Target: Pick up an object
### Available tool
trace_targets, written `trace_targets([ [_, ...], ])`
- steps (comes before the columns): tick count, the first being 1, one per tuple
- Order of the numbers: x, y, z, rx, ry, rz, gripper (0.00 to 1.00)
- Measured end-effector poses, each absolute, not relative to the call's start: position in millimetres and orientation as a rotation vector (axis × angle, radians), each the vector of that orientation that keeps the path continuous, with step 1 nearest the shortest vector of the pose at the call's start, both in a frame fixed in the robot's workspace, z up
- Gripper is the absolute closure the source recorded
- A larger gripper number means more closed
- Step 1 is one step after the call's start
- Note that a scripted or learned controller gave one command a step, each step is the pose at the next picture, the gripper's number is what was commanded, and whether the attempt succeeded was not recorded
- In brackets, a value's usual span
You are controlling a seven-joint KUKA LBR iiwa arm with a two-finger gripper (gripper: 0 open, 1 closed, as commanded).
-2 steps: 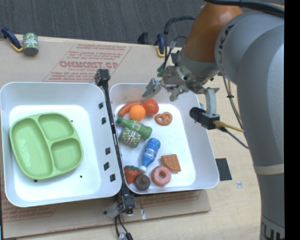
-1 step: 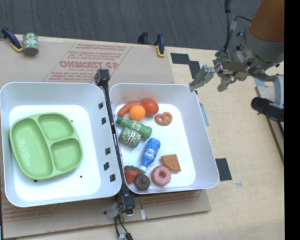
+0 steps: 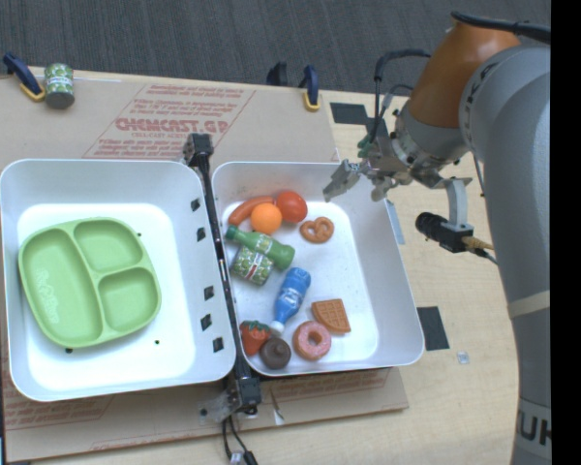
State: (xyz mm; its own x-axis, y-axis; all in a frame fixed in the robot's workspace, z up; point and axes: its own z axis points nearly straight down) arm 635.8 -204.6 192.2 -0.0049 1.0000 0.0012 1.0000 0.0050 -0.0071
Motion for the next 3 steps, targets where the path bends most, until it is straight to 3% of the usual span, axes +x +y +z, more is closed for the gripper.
trace_targets([
  [1, 631.6, -156, 166, -2.211, -2.228, 0.005, 0.00],
  [2, 596.1, -128, 245, -2.215, -2.228, 0.000, 0.00],
  [3, 616.4, -114, 279, -2.215, -2.227, 0.000, 0.00],
])
